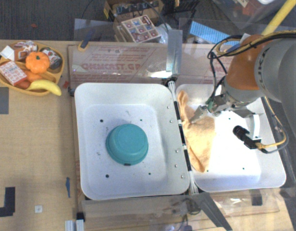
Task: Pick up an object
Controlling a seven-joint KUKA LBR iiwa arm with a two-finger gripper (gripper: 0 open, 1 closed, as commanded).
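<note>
While the arm (263, 66) leaned in from the right over the right bin (268, 177), the step in hand seemed to be the approach for a grasp, with nothing lifted yet. The left bin (90, 105) carried a teal bowl (127, 144), upside down, near its middle and well apart from the arm. The right bin carried a yellow cloth (200, 141), which lay crumpled along the bin's left wall, from the upper corner down past the middle. The cloth looked like the target, because the gripper (202, 112) was directly at its upper part.

I judged that the next move called for a short descent into a fold of the cloth, a firm closing, and then a straight lift; a flat cloth gives little to bite on, so the fingers could slip off.

The gripper's tip pointed down and left and appeared to touch the cloth or be just above it. Whether its fingers were apart or together, I could not tell at this scale, and no cloth showed between them.
</note>
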